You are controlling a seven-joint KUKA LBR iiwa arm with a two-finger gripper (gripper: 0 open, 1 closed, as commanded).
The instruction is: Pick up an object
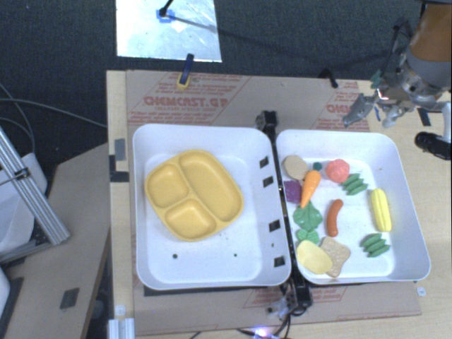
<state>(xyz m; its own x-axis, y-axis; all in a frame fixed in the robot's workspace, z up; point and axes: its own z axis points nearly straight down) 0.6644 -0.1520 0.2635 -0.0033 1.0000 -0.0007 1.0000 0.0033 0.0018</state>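
the gripper [373, 108] hangs past the far right corner of the right bin [402, 162], fingers spread, pinching nothing. the candidate objects lie in that bin: carrot [309, 187], sausage [333, 217], corn cob [381, 209], tomato [337, 169]. risk: the carrot touches the purple piece [292, 191] and the green leaf [307, 217], so a descent there may catch a neighbour or slip off. the corn cob sits well apart and is judged the safer target. the left bin [152, 260] holds a yellow tray [193, 194].
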